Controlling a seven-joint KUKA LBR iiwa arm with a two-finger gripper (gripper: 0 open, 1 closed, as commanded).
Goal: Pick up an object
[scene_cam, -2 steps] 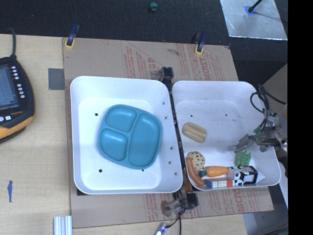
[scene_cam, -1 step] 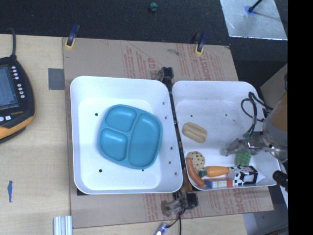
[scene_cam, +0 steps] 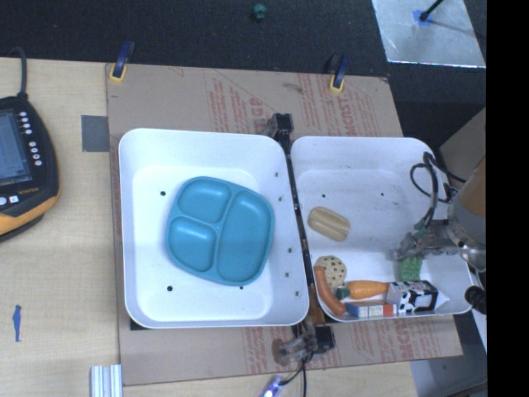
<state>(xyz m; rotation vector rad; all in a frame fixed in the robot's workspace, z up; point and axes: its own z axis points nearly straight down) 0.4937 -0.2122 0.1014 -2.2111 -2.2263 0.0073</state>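
My gripper [scene_cam: 416, 251] hangs over the right bin's [scene_cam: 364, 151] smooth white floor, jaw state unclear, near a tan oval bread roll [scene_cam: 328, 222] and glossy carrot [scene_cam: 365, 289], above brown cardboard [scene_cam: 248, 98].

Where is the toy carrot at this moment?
The toy carrot lies along the right bin's front wall, between the hot dog and the cow-patterned carton.
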